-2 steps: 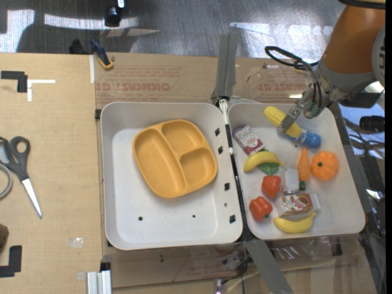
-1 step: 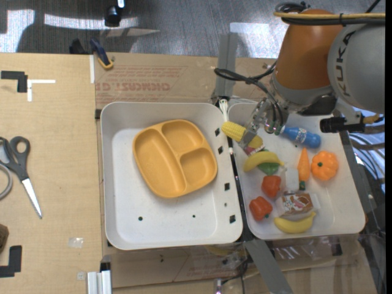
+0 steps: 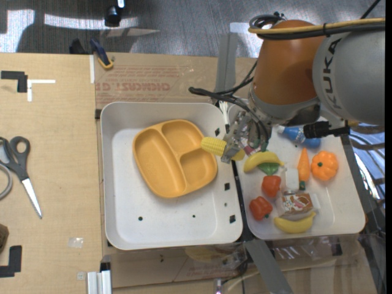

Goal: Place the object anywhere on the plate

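Observation:
An orange divided plate (image 3: 174,158) lies tilted in the left white bin (image 3: 165,225). A yellow corn cob (image 3: 214,145) hangs at the plate's right rim, held between the fingers of my gripper (image 3: 228,148). The gripper reaches down from the orange and grey wrist over the divide between the two bins. The cob sticks out to the left of the fingers, over the plate's edge.
The right bin (image 3: 343,222) holds toy food: two bananas (image 3: 262,161) (image 3: 294,225), a red pepper (image 3: 260,208), a tomato (image 3: 271,185), a carrot (image 3: 303,164), a small pumpkin (image 3: 324,166), a blue item (image 3: 301,134) and a packet (image 3: 297,203). Scissors (image 3: 21,170) lie on the bench at left.

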You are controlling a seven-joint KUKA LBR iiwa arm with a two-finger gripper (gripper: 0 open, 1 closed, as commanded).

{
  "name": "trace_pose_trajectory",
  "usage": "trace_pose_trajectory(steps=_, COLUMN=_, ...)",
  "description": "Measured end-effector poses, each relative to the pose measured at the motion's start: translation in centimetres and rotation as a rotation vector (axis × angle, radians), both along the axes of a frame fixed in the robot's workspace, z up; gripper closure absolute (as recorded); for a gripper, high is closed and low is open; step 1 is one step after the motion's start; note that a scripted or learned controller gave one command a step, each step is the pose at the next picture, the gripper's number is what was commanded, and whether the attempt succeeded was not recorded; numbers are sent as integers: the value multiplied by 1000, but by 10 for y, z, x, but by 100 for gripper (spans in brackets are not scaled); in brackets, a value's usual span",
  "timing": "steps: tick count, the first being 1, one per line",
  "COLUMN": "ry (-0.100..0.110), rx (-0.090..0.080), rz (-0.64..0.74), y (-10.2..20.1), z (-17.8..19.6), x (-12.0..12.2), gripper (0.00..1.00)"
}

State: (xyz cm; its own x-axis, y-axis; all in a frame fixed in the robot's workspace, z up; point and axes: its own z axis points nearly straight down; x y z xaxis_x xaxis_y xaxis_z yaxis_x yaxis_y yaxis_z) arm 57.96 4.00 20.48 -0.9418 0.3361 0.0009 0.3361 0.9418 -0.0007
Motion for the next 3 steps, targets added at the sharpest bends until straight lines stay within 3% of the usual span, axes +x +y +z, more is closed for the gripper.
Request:
trace_pose_trajectory(steps=1, ry=-2, rx=0, rz=142, y=60, z=48, x=40, gripper=100)
trace_pose_trajectory(steps=2, ry=2, rx=1, rz=419, y=119, z=-9, x=-23, gripper=100)
trace_pose_trajectory(steps=3, ry=1, rx=1, rz=419, y=119, z=-9, x=-23, gripper=0)
